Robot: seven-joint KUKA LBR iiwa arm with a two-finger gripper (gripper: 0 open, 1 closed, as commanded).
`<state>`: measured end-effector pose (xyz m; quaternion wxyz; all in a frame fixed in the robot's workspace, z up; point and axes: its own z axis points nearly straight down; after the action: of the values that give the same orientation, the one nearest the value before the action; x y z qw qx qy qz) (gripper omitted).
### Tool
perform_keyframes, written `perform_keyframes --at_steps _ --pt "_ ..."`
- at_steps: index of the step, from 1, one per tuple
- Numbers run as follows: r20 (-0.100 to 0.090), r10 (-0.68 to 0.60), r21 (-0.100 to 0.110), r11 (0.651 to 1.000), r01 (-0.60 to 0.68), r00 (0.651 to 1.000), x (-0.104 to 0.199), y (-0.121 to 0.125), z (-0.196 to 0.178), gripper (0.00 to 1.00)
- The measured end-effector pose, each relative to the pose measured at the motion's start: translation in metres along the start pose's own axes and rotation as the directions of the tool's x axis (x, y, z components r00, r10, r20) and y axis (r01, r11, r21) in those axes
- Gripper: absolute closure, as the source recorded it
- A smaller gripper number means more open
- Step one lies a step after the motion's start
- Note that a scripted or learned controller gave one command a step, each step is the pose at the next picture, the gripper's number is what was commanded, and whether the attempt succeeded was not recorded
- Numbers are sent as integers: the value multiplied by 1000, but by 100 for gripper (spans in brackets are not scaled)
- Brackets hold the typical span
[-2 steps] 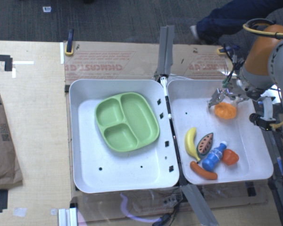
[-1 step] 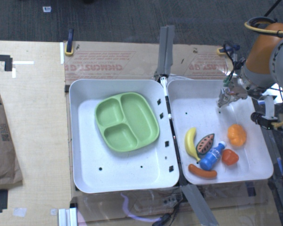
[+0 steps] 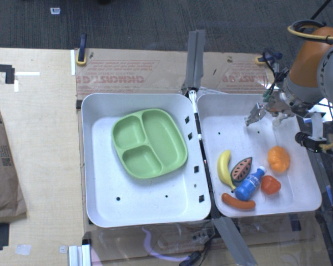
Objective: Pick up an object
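The right bin [image 3: 299, 204] holds several toy items near its front. They are a yellow banana [image 3: 224, 168], a watermelon slice [image 3: 241, 169], a blue bottle [image 3: 248, 186], an orange pepper [image 3: 278, 158], a red tomato [image 3: 271, 184] and a red-brown sausage [image 3: 238, 203]. My gripper [image 3: 265, 117] hangs over the far part of that bin, well behind the items. Its fingers are spread open with nothing between them.
A green divided plate [image 3: 150, 143] lies in the left bin [image 3: 100, 204]. A metal divider [image 3: 195, 65] stands between the two bins at the back. Cables and the arm's wrist [image 3: 308, 71] crowd the right bin's far right corner.
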<state>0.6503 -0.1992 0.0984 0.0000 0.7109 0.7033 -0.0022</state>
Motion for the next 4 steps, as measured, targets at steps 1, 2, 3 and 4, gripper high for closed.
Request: perform_keyframes --at_steps 1,2,3,4 --pt "-4 -330 -2 944 330 944 0 -98 9 0" --pt "-5 -101 1 995 101 995 66 -149 9 0" --pt "-6 -96 4 995 96 995 64 -148 2 100" --pt "-5 192 4 981 -192 981 85 -174 10 100"
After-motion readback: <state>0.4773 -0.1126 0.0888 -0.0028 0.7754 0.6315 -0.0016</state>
